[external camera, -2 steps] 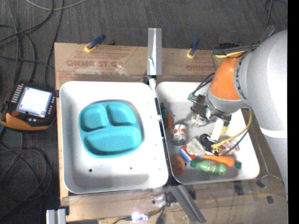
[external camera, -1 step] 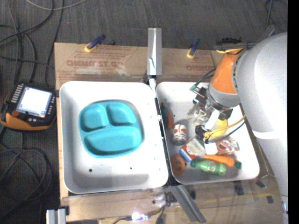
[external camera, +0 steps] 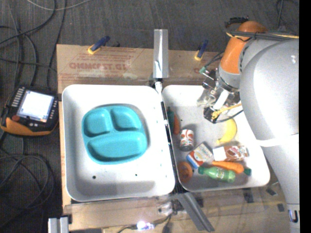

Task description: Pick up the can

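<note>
The grey arm (external camera: 272,96) loomed nearest; its gripper (external camera: 217,107), state impossible to tell, hung near the right bin's (external camera: 187,93) far edge, apart from the can (external camera: 186,139).

The arm (external camera: 272,91) is looking big, round and smooth, and it is showing a pale grey skin. Above the claw (external camera: 214,108) an orange band (external camera: 234,52) is wrapping the wrist. The claw is showing dark and silver metal parts, and thin yellow wires (external camera: 228,110) are sticking out beside it.
</note>
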### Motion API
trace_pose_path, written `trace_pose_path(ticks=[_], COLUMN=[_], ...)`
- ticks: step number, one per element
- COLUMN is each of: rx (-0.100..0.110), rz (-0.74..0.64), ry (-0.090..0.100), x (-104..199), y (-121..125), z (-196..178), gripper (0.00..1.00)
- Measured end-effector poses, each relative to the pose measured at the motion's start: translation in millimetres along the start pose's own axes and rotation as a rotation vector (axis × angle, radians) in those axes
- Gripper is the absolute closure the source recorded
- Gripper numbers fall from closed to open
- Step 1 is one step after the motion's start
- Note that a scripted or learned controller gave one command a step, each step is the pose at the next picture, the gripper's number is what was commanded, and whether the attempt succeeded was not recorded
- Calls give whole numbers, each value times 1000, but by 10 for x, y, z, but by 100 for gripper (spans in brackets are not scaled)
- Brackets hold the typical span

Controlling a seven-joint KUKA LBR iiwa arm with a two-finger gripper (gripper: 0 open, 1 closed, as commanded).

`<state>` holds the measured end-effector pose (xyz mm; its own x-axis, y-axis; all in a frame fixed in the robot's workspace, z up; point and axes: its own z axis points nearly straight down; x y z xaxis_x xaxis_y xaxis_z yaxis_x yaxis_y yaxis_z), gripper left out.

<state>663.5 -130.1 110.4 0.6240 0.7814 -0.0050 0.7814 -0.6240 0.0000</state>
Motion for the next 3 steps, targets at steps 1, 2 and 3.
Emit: trace_pose_path(ticks=[1, 2, 3], rx=[-13, -11, 2], rz=[-227, -191, -298], ry=[9, 8, 1], x=[-827, -593, -633], y=[-514, -99, -401], z=[193, 200, -118], gripper=[100, 100, 100])
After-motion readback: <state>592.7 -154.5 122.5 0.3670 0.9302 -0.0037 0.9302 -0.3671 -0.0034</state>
